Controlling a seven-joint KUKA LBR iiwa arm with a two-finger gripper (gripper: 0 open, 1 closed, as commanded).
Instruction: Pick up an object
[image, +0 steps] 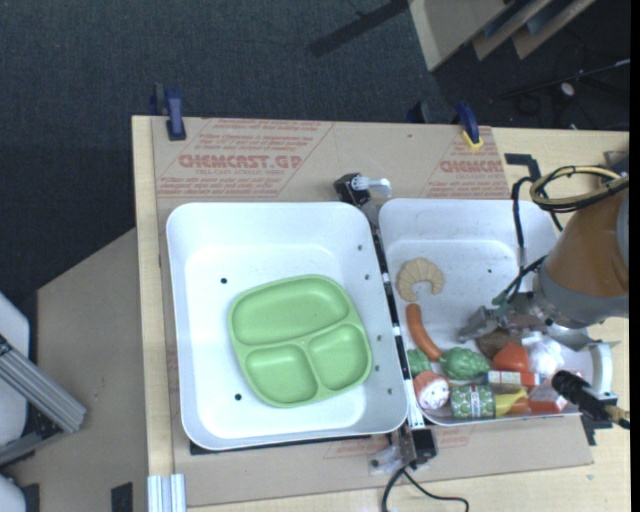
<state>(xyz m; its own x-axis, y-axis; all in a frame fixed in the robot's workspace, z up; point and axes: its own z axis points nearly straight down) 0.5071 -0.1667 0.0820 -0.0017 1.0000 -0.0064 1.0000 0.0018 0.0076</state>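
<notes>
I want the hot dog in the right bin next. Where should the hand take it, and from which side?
Grip the hot dog across its narrow middle, coming straight down from above. It lies flat and long, running from upper left to lower right, with bare floor on its upper right. Its lower end touches the green vegetable, so stay above that.

Toys (470, 385) crowd the right bin's (455, 222) near end beside the croissant (421, 277); its far end lies open.

You can't see the grey two-finger gripper's (487, 328) fingertips clearly; the arm covers much of the pile of small toy foods (480, 385) beside it.
</notes>
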